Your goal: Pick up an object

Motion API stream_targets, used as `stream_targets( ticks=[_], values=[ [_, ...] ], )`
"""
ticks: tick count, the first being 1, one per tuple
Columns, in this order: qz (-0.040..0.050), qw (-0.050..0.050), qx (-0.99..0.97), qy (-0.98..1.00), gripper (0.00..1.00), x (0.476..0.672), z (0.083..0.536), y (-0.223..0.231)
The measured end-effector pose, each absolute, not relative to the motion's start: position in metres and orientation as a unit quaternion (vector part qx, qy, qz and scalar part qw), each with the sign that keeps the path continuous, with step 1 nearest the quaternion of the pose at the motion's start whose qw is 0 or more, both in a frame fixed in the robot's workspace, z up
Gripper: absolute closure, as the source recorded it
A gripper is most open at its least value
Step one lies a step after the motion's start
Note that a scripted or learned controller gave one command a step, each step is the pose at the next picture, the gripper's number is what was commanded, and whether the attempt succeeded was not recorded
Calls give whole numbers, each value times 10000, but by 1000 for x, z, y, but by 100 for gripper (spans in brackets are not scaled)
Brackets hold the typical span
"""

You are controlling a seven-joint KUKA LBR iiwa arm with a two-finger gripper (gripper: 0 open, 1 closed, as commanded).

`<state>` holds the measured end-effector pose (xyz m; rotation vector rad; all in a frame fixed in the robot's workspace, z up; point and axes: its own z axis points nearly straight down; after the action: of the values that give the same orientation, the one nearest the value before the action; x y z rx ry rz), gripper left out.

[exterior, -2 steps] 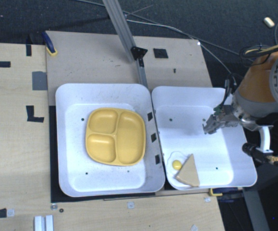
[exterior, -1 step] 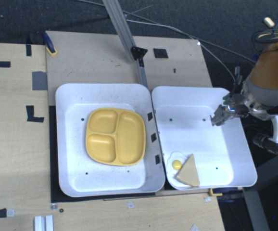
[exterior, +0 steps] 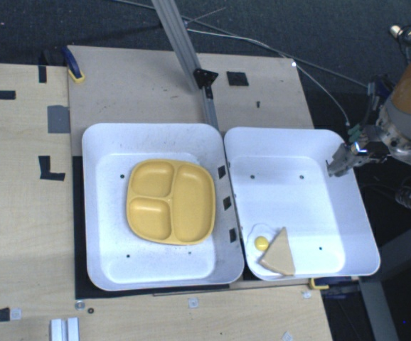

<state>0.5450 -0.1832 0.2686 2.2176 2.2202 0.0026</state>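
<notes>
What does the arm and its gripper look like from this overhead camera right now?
At the right edge, the arm shows a patch of orange band above pale grey wrist hardware. The gripper is a small dark grey, angular piece at the right bin's rim, with a tiny blue spot and thin dark cables near its mount. It is too small for markings to be read.
</notes>
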Motion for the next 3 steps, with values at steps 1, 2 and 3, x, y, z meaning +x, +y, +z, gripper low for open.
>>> stream_targets(
  ticks=[1, 2, 3],
  values=[
    [1, -2, 7050, 7092, 100, 575, 265, -138],
    [-7, -7, 7052, 7090, 100, 592, 247, -94],
    [-3, 1, 7051, 7091, 100, 613, 248, -51]
  ],
)
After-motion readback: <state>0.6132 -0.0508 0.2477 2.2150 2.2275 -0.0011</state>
